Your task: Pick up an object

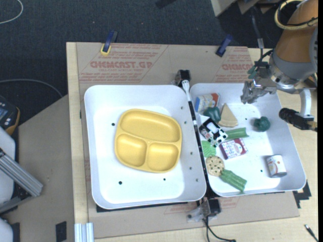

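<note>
My gripper [251,94] hangs over the back of the right bin [290,150], below the arm's orange band. Nothing shows in it. Just below and left of it lies a tan wedge [228,116]. A teal lump [261,123] sits slightly right of it on the bin floor. Further objects lie in the same bin: a blue and red packet [207,103], a black and white toy [212,132], a green bar [235,133], a red and white packet [232,148], a cookie [214,164], a green pickle shape [233,180] and a small can [276,166].
The left bin [101,110] holds a yellow divided plate [148,139]. A black rail [191,110] runs between the two bins. Two clamps [107,43] [223,46] grip the cardboard sheet at the bench's far edge.
</note>
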Motion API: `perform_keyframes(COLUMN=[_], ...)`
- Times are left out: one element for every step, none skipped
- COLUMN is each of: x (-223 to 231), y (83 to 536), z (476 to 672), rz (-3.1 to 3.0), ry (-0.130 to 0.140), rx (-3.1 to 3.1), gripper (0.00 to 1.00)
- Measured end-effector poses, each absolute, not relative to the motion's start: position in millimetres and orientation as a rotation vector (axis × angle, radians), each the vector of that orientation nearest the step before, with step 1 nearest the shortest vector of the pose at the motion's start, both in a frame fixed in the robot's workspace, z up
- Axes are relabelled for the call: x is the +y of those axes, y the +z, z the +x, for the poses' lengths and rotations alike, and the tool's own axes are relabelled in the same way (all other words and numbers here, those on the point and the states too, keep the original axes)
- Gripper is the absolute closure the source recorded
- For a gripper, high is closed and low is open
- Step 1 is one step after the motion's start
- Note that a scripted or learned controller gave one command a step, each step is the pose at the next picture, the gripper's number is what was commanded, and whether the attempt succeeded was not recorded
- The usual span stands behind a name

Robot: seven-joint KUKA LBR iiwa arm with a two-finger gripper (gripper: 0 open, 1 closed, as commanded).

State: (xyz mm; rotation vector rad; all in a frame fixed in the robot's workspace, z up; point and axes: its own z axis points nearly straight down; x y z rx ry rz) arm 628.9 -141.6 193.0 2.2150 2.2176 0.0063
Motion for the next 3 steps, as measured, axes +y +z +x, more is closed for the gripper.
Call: perform_keyframes(x=[-142, -104, -73], y=[228, 226, 216], z=[630.2, 580.8, 536.7], rz=[2.216, 2.222, 2.223], ry=[0.005, -0.002, -0.003], rx=[2.218, 2.228, 2.227], gripper=[1.0, 1.0, 1.0])
